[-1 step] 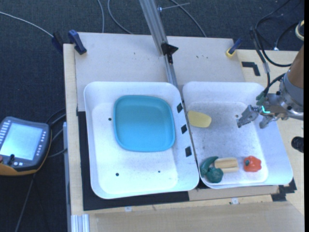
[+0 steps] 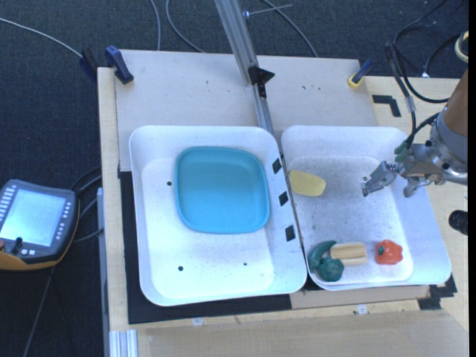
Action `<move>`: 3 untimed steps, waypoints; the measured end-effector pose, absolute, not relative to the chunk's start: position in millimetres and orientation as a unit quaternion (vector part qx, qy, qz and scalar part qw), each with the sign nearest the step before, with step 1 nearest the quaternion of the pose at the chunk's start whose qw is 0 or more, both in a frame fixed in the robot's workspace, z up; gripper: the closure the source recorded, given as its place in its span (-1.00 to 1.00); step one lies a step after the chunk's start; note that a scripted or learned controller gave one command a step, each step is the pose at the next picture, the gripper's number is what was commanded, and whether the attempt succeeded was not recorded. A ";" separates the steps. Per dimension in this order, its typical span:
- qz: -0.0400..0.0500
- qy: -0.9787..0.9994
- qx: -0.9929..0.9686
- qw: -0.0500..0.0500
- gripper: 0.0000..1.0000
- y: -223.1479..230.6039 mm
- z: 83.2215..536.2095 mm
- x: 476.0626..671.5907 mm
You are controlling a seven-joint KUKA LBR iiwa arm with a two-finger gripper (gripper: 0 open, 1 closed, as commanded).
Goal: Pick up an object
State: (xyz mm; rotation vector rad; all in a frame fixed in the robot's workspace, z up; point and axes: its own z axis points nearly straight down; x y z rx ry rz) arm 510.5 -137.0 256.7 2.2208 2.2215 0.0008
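The bench [image 2: 186,88] holds two white bins side by side; the left bin [image 2: 149,274] has a blue plate [image 2: 223,190] lying flat in its middle, a bit toward the far edge.

The right bin [image 2: 424,222] holds four small things; a yellow piece [image 2: 307,183] lies near the bin's left edge, close to the far left corner; a green toy [image 2: 326,260] sits at the near edge, by the near left corner; a tan block [image 2: 349,253] lies just beside the green toy and seems to touch it; a red pepper [image 2: 387,252] sits near the near right corner, a little apart from the tan block.

The arm [image 2: 457,125] comes in over the right edge of the right bin; the gripper [image 2: 393,178] is over the right half of that bin, well apart from the yellow piece and away from the three things at the near edge; its two fingers [image 2: 375,181] are spread apart with a gap between them; nothing sits between them.

A metal pole [image 2: 238,36] slants over the far edge of the bench, in line with the gap between the bins; a blue clamp [image 2: 119,63] grips the far left corner; a yellow clamp [image 2: 359,73] grips the far right corner; a hand screen [image 2: 33,222] lies on the dark floor past the left edge.
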 end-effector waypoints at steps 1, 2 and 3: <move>-0.001 0.707 0.707 -0.002 -1.00 -143.7 200.6 503.1; -0.001 0.707 0.707 -0.002 -1.00 -146.8 138.6 500.0; -0.001 0.707 0.707 -0.002 -1.00 -146.5 93.8 498.9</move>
